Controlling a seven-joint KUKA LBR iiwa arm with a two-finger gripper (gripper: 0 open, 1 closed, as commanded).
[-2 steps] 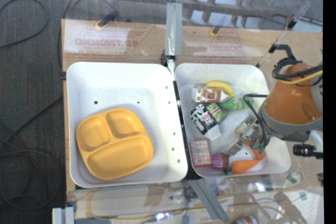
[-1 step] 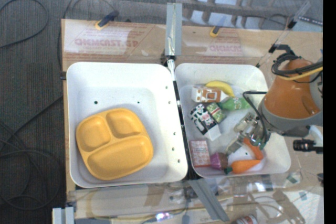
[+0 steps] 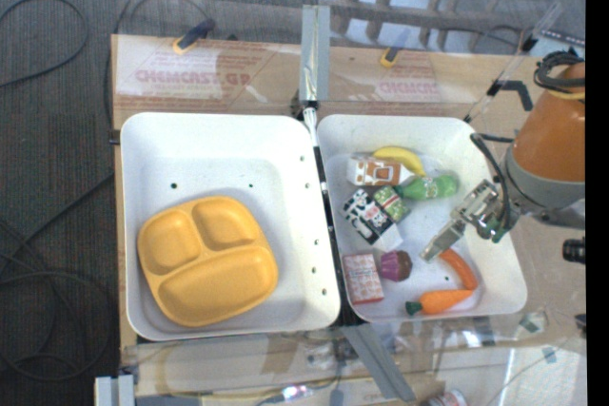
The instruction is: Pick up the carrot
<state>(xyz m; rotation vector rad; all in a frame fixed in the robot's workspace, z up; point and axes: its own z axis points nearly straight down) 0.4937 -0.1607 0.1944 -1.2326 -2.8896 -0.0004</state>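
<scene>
The carrot [image 3: 445, 301] lies at the right bin's [image 3: 335, 204] front edge; our tool [image 3: 455, 238] hovers just above it; whether it is open we cannot tell; we should descend squarely across its middle, avoiding the orange piece [image 3: 461, 269] beside it.

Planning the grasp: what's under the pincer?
The pincer hangs over the right bin. Below it lie an orange curved piece and the carrot near the front wall. The bin floor beneath its fingers is covered.
</scene>
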